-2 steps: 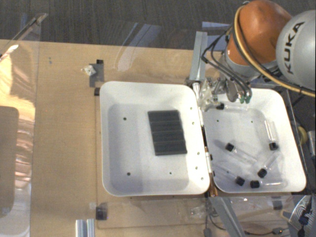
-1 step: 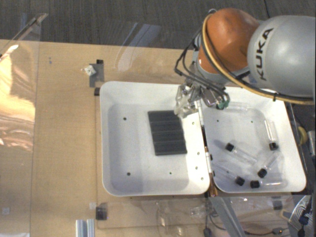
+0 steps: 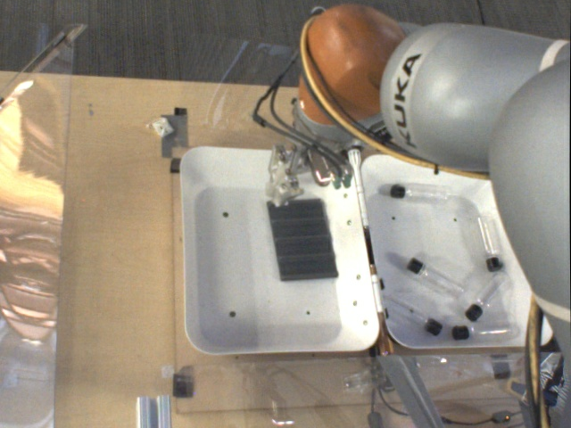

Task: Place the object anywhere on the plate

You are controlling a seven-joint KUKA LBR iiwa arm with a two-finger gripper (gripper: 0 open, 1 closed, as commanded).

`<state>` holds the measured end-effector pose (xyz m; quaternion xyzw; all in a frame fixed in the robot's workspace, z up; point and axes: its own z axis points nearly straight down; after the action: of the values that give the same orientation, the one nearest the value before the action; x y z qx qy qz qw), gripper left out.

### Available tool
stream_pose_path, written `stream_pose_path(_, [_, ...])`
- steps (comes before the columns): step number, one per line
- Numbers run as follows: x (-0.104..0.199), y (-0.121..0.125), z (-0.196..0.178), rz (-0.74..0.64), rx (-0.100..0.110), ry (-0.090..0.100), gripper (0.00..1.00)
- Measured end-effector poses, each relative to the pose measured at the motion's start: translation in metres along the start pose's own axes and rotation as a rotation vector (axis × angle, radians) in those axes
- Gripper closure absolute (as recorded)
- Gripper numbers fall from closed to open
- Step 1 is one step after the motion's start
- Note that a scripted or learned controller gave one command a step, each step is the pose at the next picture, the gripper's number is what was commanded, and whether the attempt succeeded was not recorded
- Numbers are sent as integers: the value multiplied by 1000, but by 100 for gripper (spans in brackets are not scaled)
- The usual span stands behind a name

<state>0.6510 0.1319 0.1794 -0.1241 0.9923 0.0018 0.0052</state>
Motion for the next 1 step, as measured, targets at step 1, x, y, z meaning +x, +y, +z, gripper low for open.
stream_pose_path(1, [-31,45,0,-34,0,0,100])
